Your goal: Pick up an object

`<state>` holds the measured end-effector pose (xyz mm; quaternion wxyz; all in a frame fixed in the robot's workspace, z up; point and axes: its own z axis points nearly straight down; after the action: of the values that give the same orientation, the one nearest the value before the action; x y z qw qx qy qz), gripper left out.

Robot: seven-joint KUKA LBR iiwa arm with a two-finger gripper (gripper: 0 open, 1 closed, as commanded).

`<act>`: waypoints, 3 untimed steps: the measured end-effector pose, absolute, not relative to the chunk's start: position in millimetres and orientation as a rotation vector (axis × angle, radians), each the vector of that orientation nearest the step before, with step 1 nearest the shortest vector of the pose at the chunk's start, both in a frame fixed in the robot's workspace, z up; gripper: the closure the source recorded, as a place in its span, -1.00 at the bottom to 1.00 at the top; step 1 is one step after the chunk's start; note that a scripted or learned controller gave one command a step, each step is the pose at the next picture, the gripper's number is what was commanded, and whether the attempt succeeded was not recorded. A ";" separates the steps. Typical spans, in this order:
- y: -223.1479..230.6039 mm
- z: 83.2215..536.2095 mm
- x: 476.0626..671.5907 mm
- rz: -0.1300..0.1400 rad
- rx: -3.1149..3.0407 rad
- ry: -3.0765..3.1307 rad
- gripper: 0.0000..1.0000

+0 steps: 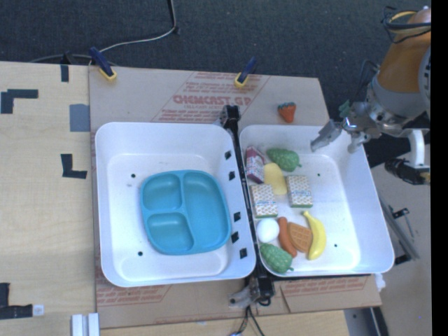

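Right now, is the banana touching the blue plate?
Apart. The camera view shows the banana in the right bin and the blue plate in the left bin.

You look down on a pale wooden bench [42, 215] under even light. A brown cardboard sheet [203, 96] with red lettering lies on the bench, held along its far edge by two blue-and-yellow clamps [103, 64]. Left of the cardboard, black and grey tape marks [21, 100] dot the wood. Beyond the cardboard's far edge lies dark carpet [280, 19], crossed by a thin white cable [150, 37].
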<state>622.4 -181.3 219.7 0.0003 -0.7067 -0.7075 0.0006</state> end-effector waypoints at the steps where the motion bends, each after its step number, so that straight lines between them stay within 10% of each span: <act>1: -126.9 87.4 644.5 -0.003 -2.219 -2.225 -1.00; 3: -104.6 85.2 665.1 0.031 -2.224 -2.220 -1.00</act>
<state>665.1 -104.6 85.2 -0.0007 -0.7078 -0.7064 0.0098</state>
